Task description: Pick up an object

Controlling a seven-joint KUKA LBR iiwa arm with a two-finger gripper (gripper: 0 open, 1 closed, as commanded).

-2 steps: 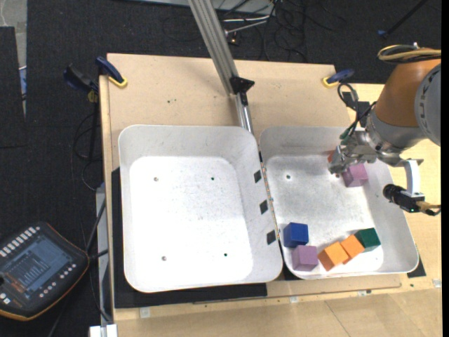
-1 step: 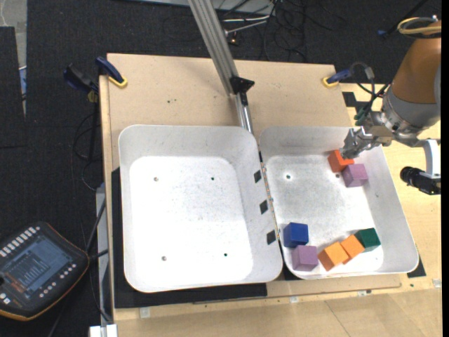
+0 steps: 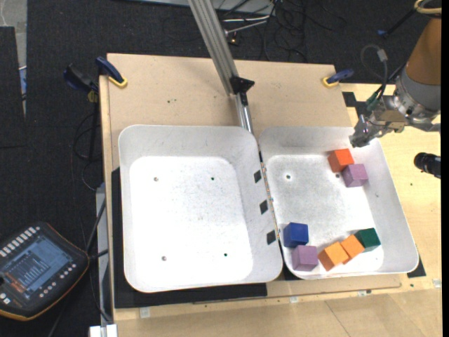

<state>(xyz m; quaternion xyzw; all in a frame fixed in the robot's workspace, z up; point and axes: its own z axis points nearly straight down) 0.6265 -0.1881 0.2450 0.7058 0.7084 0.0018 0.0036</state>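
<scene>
The right bin (image 3: 393, 209) holds several small blocks. An orange block (image 3: 341, 159) and a light purple block (image 3: 355, 175) sit side by side near its far right wall. A blue block (image 3: 296, 233), a purple block (image 3: 305, 257), an orange block (image 3: 335, 252) and a green block (image 3: 367, 240) lie along the near edge. My gripper (image 3: 363, 136) hangs above the bin's far right corner, just up and right of the orange block by the wall, with nothing visibly in it.
The left bin (image 3: 186, 202) lies beside the right one. A metal pole (image 3: 217, 41) slants in from the top to the bins' divide. Blue clamps (image 3: 105, 69) grip the board's far corners. A teach pendant (image 3: 35, 265) rests at the lower left.
</scene>
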